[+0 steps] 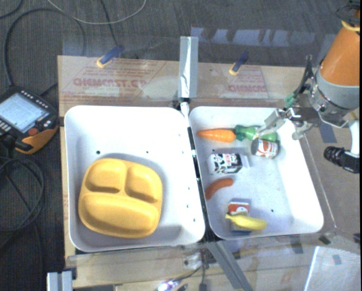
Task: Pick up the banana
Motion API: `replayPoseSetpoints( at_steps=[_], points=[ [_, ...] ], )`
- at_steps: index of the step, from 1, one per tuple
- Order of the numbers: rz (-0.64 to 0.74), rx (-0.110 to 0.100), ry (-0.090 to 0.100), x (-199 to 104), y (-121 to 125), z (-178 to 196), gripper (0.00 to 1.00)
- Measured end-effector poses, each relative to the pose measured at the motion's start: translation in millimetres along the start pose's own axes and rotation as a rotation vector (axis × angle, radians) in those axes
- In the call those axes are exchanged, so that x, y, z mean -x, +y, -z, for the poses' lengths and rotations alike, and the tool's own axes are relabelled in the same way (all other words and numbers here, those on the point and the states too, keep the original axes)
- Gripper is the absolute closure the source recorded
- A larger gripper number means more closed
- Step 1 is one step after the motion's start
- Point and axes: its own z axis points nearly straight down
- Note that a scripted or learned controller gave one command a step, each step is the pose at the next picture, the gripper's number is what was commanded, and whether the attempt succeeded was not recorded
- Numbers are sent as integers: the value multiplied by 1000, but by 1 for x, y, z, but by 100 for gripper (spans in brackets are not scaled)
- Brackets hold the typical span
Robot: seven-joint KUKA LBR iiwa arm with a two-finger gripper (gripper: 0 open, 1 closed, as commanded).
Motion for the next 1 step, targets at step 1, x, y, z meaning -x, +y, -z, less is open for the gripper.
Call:
replayPoseSetpoints(
  at_steps=[1],
  points=[
    [-42,-1,-2,-30,42,-98,0]
  ],
)
